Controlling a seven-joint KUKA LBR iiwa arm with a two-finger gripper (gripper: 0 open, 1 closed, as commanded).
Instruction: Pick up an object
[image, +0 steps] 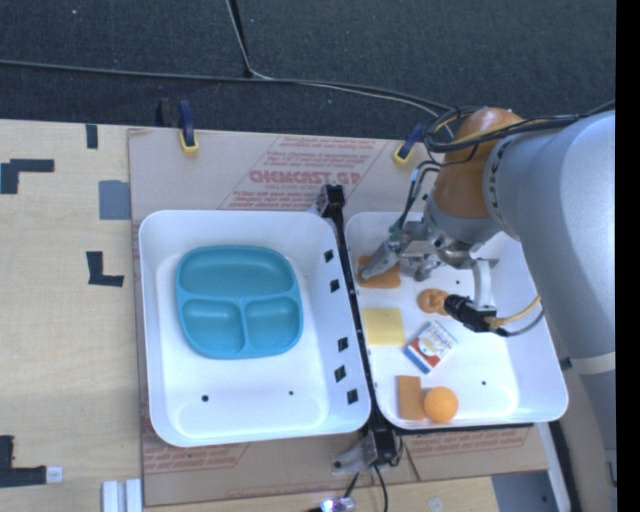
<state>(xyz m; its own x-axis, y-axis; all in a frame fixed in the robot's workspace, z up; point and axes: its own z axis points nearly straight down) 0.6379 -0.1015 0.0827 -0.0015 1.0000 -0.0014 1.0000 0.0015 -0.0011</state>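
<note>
Camera view, slanted from above: worktop (60, 330) carrying two shallow white bins side by side. Left bin (160, 400): one blue divided tray (240, 300), lying flat. Right bin (520, 390): brown wedge-shaped piece (378, 268) at the far left corner; small brown ring-shaped piece (432, 299) near the middle; yellow square (383, 325) by the dividing wall; small red, white and blue carton (430, 347) just beside the square; orange-brown block (408, 396) and orange ball (440, 404) touching at the near edge. Pincer (412, 255) lowered into the right bin, over or touching the brown wedge-shaped piece; contact not resolved. Finger spread: could not tell, tips hidden among the wrist hardware. Nothing seen lifted; every piece lay on a bin floor. Progress judged early: approach made, likely target the wedge, grasp unconfirmed. Closing, lifting and clearing the bin remained to do.
</note>
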